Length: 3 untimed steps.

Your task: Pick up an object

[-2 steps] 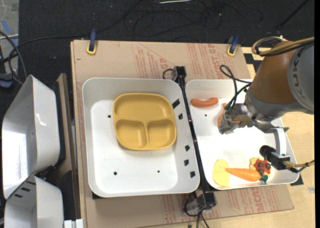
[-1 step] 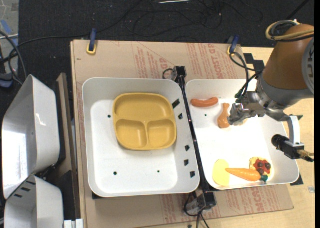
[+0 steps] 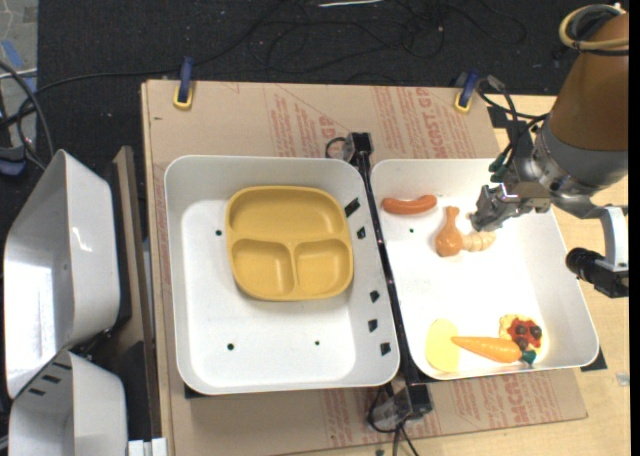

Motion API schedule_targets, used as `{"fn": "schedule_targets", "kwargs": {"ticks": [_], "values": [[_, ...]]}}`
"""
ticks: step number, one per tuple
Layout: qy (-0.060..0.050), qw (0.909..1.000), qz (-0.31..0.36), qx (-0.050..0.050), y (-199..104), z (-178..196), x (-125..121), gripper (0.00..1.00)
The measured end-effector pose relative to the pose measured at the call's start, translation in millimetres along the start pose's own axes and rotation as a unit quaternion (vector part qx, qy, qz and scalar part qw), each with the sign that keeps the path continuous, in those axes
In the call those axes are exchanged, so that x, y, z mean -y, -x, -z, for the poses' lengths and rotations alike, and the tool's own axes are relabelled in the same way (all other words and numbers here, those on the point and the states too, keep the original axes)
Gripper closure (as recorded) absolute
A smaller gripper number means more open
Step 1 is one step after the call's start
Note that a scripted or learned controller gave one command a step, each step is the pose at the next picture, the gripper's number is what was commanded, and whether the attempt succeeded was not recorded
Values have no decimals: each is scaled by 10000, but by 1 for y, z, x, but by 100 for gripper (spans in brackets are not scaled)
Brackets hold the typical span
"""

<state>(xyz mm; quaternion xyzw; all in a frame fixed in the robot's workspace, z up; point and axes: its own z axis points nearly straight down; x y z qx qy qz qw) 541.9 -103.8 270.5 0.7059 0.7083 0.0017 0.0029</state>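
- The grey arm [image 3: 590, 104] with its orange band comes in from the right and hangs over the upper right part of the right bin [image 3: 560, 254].
- Its claw [image 3: 492, 208] is low, just above and touching or nearly touching the pale end of the toy chicken drumstick [image 3: 455, 235]; whether it is wide or narrow I cannot tell (the dark parts blur together), and nothing can be seen gripped in it.
- The drumstick lies near the middle top of the right bin, tilted, its brown end toward the left.
- A toy sausage [image 3: 410, 205] lies just above and left of it, close to the bin's far wall.
- At the near edge of the right bin a carrot [image 3: 486, 348] rests across a yellow round piece [image 3: 440, 344], with a small red and green pizza slice [image 3: 524, 332] just beside its thick end.
- The left bin [image 3: 200, 344] holds a yellow divided plate [image 3: 290, 242], upright and flat.
- Both bins sit side by side on the desk [image 3: 280, 109].
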Motion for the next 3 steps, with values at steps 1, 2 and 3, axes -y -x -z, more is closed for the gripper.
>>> {"fn": "schedule_targets", "kwargs": {"ticks": [1, 2, 3], "values": [[-28, 10000, 25, -15, -59, -13, -18, 100], [-32, 10000, 24, -15, -114, -26, -35, 100], [-44, 10000, 25, -17, -169, -40, -37, 100]]}}
